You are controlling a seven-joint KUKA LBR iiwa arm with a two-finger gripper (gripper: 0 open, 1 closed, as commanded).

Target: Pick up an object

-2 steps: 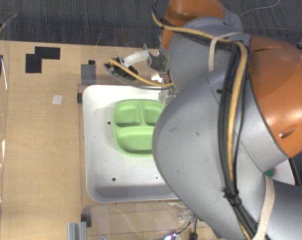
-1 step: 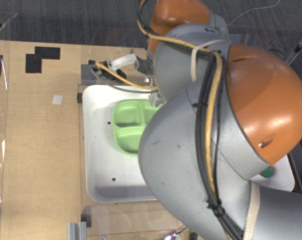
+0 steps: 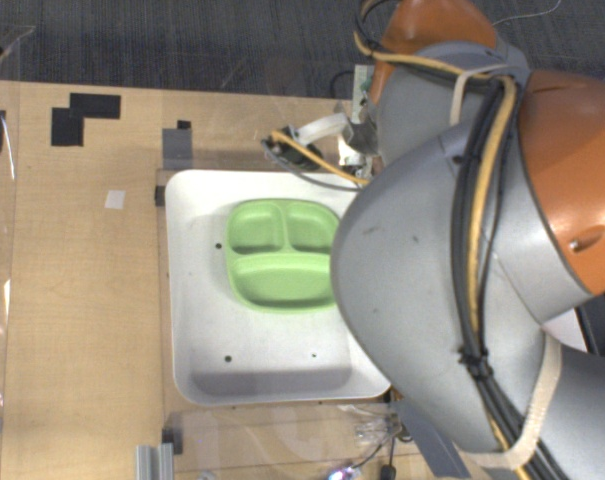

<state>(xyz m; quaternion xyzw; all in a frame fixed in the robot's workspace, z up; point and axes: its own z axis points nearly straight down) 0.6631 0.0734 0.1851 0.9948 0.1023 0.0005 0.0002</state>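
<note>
green divided plate [image 3: 282,253] lies flat mid-bin [image 3: 197,298], long axis running three to nine o'clock; grey arm [image 3: 452,268] looms at its three o'clock edge, hand state cannot tell.

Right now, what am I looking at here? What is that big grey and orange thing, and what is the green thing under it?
The grey and orange thing is a robot arm, seen very close because the camera hangs above the bench and looks down at a slant. The arm reaches in from the right and covers much of the picture, including its own gripper, so I cannot tell whether it holds anything. Below it sits a shallow white bin on a wooden bench. In the bin lies a green plate with three compartments, partly hidden under the arm. The arm's job is to pick up an object.
</note>
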